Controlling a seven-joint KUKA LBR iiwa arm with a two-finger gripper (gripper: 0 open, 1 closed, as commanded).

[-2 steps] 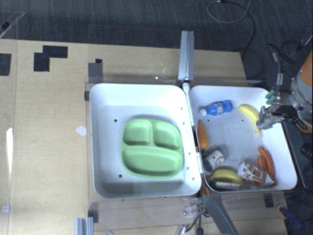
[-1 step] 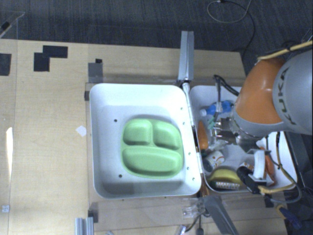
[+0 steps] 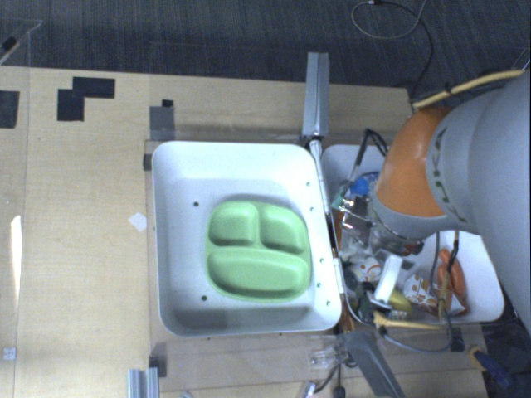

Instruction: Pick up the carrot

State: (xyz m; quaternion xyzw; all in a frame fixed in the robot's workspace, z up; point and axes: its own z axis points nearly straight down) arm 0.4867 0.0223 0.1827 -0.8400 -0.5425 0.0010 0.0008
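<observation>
On the left, the pale wooden bench point(image 3: 75, 247) carries a few black square markings near its far edge. Next comes the left white bin point(image 3: 178, 181), which holds a green divided plate point(image 3: 255, 249) with two small compartments at the far side and one long compartment at the near side; the plate lies a little toward the bin's right and near walls. A grey metal post point(image 3: 316, 89) stands at the far end of the seam between the two bins. The right white bin point(image 3: 489, 293) is crowded with small items, largely covered by the arm point(image 3: 465, 156) (grey, with its orange band point(image 3: 411, 177) facing the camera), which reaches down into the bin's left half. The gripper point(image 3: 383, 282) hangs among the clutter there; whether it is spread or pressed together I cannot tell. The carrot point(image 3: 455, 279), an orange sliver, lies to the gripper's right, toward the bin's near right part, partly hidden by a dark cable, and apart from the gripper.
</observation>
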